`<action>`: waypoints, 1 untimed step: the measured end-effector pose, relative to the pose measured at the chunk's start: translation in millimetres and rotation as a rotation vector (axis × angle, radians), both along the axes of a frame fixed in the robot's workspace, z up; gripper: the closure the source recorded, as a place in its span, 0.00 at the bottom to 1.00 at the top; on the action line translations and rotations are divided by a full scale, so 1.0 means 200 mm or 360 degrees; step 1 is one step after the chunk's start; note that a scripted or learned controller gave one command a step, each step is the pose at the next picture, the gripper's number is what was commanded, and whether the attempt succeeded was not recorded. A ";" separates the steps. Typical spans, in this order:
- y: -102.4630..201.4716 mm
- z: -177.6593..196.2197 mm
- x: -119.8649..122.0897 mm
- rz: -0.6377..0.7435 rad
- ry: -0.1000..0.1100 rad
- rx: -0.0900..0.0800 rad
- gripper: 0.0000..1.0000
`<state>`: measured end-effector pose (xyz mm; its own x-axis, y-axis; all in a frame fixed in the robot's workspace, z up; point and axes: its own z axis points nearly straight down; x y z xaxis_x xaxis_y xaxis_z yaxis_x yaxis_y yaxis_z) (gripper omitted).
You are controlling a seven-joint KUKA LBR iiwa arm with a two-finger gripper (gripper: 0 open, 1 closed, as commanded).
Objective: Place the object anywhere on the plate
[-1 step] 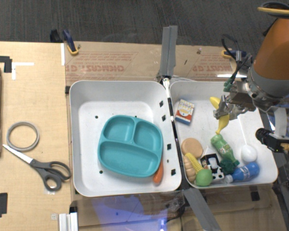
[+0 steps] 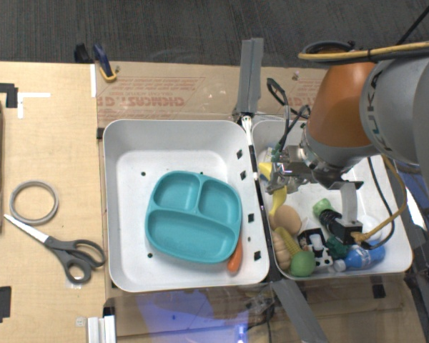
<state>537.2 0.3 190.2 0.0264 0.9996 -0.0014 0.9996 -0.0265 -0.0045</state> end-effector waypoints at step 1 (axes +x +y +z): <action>0.31 0.00 -0.09 0.0192 -0.0001 0.0001 1.00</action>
